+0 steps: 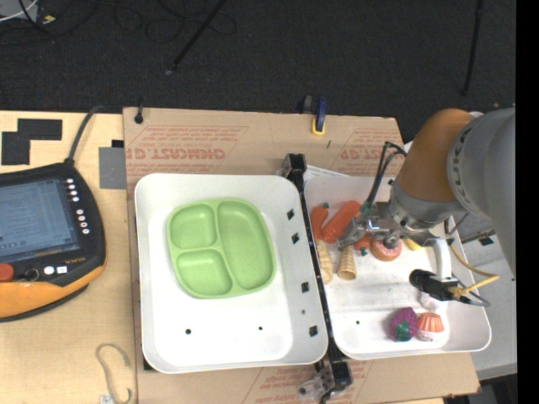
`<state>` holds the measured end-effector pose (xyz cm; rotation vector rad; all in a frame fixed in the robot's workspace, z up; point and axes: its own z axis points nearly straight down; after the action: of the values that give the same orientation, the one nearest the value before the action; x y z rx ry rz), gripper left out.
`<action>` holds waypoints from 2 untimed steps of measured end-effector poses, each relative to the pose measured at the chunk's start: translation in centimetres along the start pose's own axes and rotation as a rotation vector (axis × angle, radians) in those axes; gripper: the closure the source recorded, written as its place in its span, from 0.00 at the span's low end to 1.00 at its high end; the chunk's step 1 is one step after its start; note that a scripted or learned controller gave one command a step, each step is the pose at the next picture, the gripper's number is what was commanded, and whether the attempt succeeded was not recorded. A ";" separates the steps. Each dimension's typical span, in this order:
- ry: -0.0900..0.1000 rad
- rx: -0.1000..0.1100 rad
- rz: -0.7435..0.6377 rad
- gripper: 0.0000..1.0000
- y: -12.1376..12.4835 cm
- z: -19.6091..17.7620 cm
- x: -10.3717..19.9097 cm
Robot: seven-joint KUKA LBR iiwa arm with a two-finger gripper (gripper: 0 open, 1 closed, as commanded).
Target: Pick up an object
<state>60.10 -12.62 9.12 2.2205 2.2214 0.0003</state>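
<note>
My gripper (pixel 364 228) hangs low over the upper left part of the right bin (pixel 379 297). It is right beside an orange carrot-like toy (pixel 339 219) and a second reddish-orange piece (pixel 319 218) to that toy's left. A pink donut-shaped toy (pixel 387 250) lies just right of the gripper. A tan cone (pixel 347 264) lies just below it. I see nothing lifted clear of the bin.
A purple and green toy (pixel 404 324) and an orange ridged toy (pixel 430 323) lie near the right bin's front edge. The left bin (pixel 160 310) holds a green divided plate (pixel 221 247). A tablet controller (pixel 42 234) sits on the bench at the far left.
</note>
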 end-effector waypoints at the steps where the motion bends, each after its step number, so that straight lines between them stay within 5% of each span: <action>1: -0.008 -0.011 0.004 1.00 0.2 -1.3 -0.5; 2: 0.000 -0.003 0.003 1.00 1.1 -7.2 -0.6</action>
<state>61.23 -13.19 16.34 2.2221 2.2173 0.0036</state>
